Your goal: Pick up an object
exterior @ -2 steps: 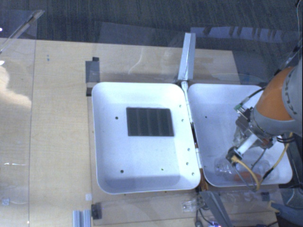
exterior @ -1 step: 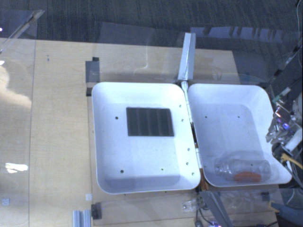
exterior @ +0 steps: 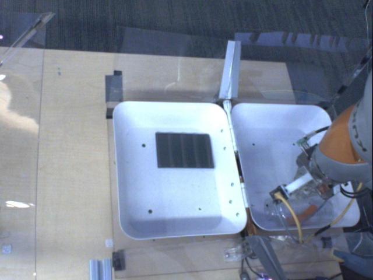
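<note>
The left white bin (exterior: 125,174) holds a dark grey ribbed rectangle (exterior: 184,150) lying flat at its centre. In the right white bin (exterior: 268,133), a small orange-red object (exterior: 308,212) lies by the near wall. The gripper (exterior: 310,196) hangs just above it on the grey-and-orange arm (exterior: 344,147); whether it is open or clenched cannot be told.

Fixed overhead camera, slanted down, both bins (exterior: 175,112)

Bright even light; glare on bench (exterior: 17,107) (far left); soft shadow inside left bin (exterior: 175,225); mild blur.
</note>
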You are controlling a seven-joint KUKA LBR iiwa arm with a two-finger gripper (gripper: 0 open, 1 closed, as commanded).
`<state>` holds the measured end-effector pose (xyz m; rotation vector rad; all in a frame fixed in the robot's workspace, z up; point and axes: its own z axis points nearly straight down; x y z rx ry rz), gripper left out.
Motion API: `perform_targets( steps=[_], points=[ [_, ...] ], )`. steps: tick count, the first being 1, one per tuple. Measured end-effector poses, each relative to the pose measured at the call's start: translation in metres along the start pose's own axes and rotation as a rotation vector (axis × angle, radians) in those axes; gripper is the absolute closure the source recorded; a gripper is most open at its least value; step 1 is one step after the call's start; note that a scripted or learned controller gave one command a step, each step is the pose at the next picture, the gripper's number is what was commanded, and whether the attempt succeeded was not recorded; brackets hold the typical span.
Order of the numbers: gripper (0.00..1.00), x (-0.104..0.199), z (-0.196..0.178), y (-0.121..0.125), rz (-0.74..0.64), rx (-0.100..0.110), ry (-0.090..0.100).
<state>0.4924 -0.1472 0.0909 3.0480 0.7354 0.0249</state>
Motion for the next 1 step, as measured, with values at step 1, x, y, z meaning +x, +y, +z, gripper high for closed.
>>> perform_targets(
  steps=[1],
  points=[
    [0.0, -0.0068, -0.1402, 0.0165, -0.004, 0.006, -0.01]
  ],
)
